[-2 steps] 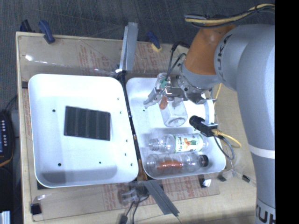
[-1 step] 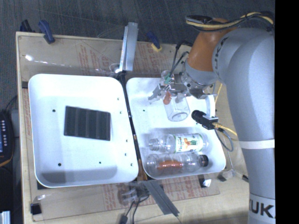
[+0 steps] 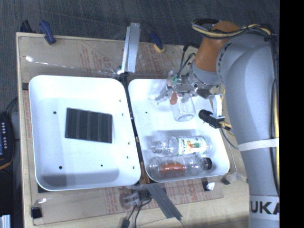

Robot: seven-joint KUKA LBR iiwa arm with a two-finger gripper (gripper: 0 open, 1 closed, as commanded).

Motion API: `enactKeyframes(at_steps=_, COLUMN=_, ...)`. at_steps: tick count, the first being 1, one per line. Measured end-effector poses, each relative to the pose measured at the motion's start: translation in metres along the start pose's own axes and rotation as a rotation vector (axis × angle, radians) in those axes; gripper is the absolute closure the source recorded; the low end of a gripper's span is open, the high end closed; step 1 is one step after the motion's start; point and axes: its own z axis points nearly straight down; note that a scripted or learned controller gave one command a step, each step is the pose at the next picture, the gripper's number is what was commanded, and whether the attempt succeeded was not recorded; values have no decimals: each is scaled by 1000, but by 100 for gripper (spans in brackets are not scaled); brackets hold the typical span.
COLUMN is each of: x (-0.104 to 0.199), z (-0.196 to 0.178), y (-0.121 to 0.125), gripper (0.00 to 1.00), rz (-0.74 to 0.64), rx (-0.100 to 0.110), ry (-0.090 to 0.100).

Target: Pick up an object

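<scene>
Grey arm [image 3: 247,94] fills the right of my view, reaching in over the right-hand bin [image 3: 142,127], its orange wrist section above the far end. The left bin [image 3: 42,127] holds a dark ribbed slab [image 3: 89,125], well apart from where I am working. In the right bin two clear plastic bottles lie side by side along the near wall: one with an orange-and-green label [image 3: 183,146], and just beside it one with a reddish core and a dark cap [image 3: 180,166]. Further up sits a small clear cup [image 3: 184,110] (hard to read against the white), directly below the gripper [image 3: 175,93].

I judge this to be the approach step, with the cup as the likely target. The fingers look spread, with nothing between them, though clutter at the tool makes me less than certain. Next move calls for a straight descent so the fingers straddle the cup wall, then a gentle close, since thin clear plastic may slip or flex.
</scene>
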Motion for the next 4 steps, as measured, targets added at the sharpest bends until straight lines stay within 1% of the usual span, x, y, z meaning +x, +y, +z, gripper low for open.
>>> enactKeyframes(at_steps=1, x=0, z=0, y=0, gripper=0, rz=-1, rx=0, ry=0)
enactKeyframes(at_steps=2, x=-6, z=-85, y=0, gripper=0, rz=59, rx=-5, ry=0)
enactKeyframes(at_steps=3, x=29, z=-107, y=-1, gripper=0, rz=-196, rx=-1, ry=0)
enactKeyframes(at_steps=4, x=10, z=-72, y=-98, gripper=0, rz=-294, rx=-2, ry=0)
